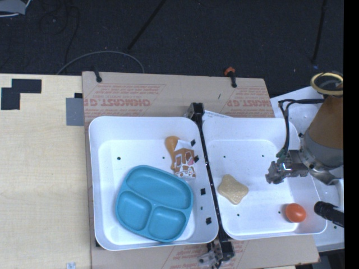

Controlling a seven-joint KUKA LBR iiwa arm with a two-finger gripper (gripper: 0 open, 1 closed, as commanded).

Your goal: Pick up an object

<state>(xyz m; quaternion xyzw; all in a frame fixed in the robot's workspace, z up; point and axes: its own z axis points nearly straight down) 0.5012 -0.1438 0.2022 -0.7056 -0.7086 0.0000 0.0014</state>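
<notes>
Tomato-red ball [294, 212] sits near the front right corner of the right bin [247, 132], free of any grip, as the robot arm [328, 133] reaches in from the right with its tool [276, 172] poised over the bin's right half. The step in hand appears to be the approach: nothing has been lifted, and whether the tool is spread or closed cannot be told from this angle, though nothing is seen in it. The ball lies just beside the tool, toward the front edge and slightly further right; a pale, lumpy sponge-like piece [232, 189] lies on the bin floor to the tool's left, near the divider. The next move likely calls for choosing one of the two, centring above it and descending; the ball may roll away when touched. In the left bin [104, 150] rest a blue divided plate [154, 203], a small printed packet [184, 163] and an orange-brown piece [171, 144], all well apart from the tool.
</notes>
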